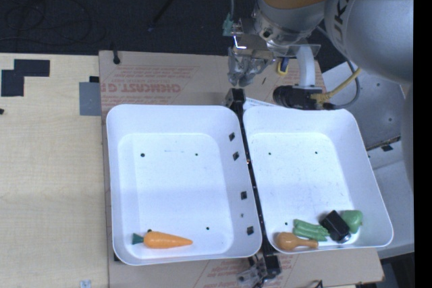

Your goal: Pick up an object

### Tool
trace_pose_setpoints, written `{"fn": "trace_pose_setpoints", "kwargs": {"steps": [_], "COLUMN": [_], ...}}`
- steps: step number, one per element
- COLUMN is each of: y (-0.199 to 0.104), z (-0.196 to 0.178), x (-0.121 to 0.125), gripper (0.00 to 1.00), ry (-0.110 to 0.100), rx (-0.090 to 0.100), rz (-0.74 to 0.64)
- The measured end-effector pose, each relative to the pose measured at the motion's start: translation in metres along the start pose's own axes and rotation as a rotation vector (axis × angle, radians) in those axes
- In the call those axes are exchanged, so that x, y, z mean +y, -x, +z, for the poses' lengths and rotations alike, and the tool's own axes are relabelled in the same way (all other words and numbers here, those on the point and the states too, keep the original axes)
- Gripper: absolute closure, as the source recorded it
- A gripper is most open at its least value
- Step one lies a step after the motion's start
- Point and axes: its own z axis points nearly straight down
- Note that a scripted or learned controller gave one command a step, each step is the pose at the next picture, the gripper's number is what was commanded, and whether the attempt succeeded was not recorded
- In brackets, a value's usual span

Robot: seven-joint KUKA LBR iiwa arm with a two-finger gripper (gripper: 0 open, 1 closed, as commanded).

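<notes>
The gripper hangs above the bins' far edge (finger state I cannot tell), so nothing looks picked yet: the carrot lies in the left bin.

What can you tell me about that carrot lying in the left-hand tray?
The carrot looks like a plastic toy: a smooth orange body tapering to a point, with a small dark green stub at its thick end. It lies flat on the floor of the left bin, near the front wall, tip pointing right toward the divider. It lies alone, touching only the bin.
</notes>
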Motion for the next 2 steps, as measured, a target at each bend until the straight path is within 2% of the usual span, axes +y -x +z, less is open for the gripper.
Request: {"fn": "trace_pose_setpoints", "kwargs": {"steps": [1, 2], "y": [-0.093, -0.151], "z": [-0.018, -0.02], "x": [0.0, 0.001], "gripper": [1.0, 1.0], "ry": [0.005, 0.004], "rx": [0.002, 0.0], "rz": [-0.003, 0.001]}}
